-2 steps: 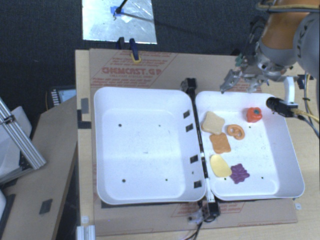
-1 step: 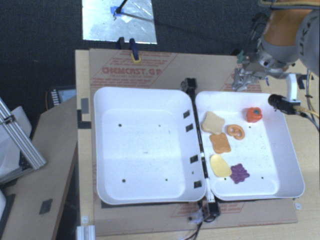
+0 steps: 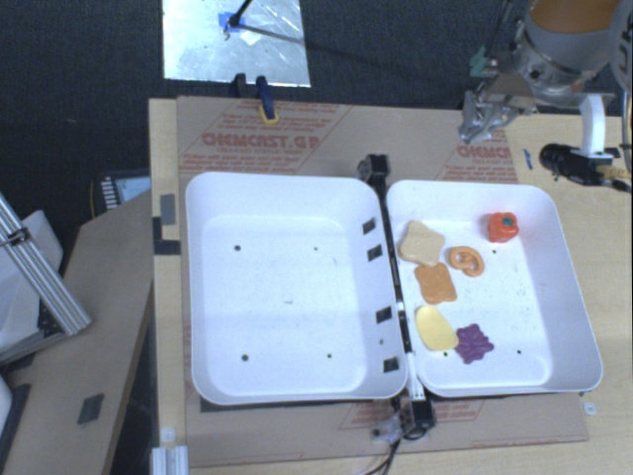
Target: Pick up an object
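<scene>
Gripper (image 3: 483, 127) hangs above the table (image 3: 297, 132), past the far rim of the right bin (image 3: 569, 295). Nothing between its fingers; how far open, cannot tell. All objects lie in that bin, below and nearer the camera than the gripper: red-orange piece (image 3: 502, 226) closest, then pretzel (image 3: 466, 259), tan slice (image 3: 422, 241), orange slab (image 3: 435, 284), yellow piece (image 3: 435, 328), purple grapes (image 3: 475, 342) farthest.

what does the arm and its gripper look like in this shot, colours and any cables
The arm is a rounded grey body with a broad orange band above the wrist. Below it sits a silvery metal wrist section with a small green part on its left side. The gripper is bare grey metal, small and angular. Thin dark cables run down the arm's left side towards the gripper.
</scene>
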Tool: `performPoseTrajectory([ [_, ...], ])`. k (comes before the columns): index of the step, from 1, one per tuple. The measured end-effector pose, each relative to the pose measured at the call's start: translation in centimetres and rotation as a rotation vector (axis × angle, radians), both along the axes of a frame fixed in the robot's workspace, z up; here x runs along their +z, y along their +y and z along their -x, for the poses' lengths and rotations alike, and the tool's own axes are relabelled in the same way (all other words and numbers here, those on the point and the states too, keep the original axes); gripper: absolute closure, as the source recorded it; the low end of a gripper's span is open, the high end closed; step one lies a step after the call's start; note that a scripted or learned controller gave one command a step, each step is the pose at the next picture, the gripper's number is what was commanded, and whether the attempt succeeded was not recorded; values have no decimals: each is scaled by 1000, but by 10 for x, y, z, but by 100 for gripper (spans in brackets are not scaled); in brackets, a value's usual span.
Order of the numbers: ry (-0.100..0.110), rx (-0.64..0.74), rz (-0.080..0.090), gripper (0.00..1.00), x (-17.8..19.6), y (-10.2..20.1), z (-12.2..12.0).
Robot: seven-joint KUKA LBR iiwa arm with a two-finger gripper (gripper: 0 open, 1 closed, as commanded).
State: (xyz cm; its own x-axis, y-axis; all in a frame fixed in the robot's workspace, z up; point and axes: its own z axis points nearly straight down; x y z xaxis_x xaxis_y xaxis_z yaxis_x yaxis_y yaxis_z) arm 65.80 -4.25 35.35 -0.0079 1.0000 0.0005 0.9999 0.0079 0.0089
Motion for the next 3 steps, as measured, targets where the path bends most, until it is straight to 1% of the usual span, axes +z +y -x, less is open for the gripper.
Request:
performPoseTrajectory([
  [1,-7,-1,1,100,145,19,-11],
  [2,4,-1,0,100,183,78,-9],
  [3,14,2,-1,100,95,141,-10],
])
